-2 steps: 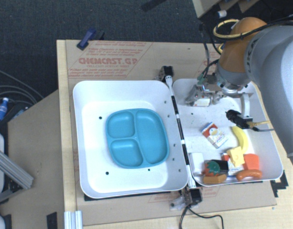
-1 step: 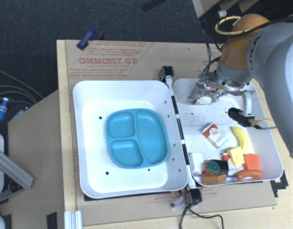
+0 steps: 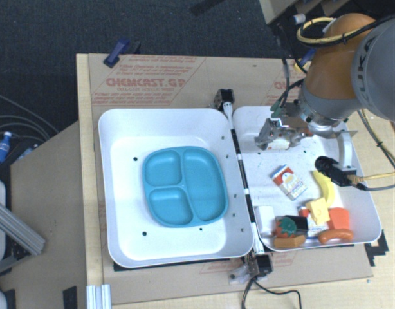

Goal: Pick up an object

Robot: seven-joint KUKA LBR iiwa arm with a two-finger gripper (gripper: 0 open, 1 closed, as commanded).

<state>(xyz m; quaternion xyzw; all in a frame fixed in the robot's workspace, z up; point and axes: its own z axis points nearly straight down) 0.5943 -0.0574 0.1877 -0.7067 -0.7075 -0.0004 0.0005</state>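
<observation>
White right bin point(image 3: 371, 206) leaves open floor beneath gripper point(image 3: 273, 137).

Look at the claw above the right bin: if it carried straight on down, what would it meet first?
Probably the small whitish object under the claw, then the right bin floor. Depth is unclear from this slant.

Dark blue-grey carpet point(image 3: 88, 11) is covering the floor from nine to twelve o'clock. A pale wooden bench point(image 3: 87, 172) is filling the middle, with a brown protective sheet point(image 3: 146, 79) bearing red lettering lying toward twelve. Black cables point(image 3: 17, 118) are trailing at nine o'clock, above a grey metal rail point(image 3: 17, 224) at eight.
</observation>
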